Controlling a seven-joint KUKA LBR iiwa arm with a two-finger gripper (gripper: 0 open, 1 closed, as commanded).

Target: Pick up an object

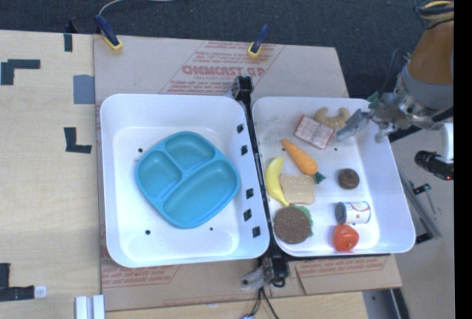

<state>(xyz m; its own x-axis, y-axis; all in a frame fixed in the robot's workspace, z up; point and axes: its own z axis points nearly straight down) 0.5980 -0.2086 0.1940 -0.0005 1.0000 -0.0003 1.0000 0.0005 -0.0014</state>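
Two white bins sit side by side on the surface (44, 163), pinned on a cardboard sheet (214, 71) by two yellow-and-blue clamps, probably so nothing shifts during tries. Left bin (118, 236) carries one blue divided plate (188, 179), lying flat near its middle. Right bin (391, 214) carries the small stuff, nine pieces by my count: one banana (274, 181), one carrot (300, 157), one slice of bread (298, 189), one burger patty (292, 225), one pink wafer (315, 132), one tan curved piece (332, 117) at the back wall, one small can (354, 212) on its side, one tomato (345, 237), one brown cookie (348, 178). Banana, bread and patty touch each other, so a clean grab there looks harder; cookie and tomato lie apart and look like easier targets. Arm (431, 67) reaches in from the right, end effector (363, 122) over the back right corner of the right bin, just beside the wafer and tan piece. Can't tell how far apart its tips are; nothing visibly held. Pick not yet made, I'd judge.
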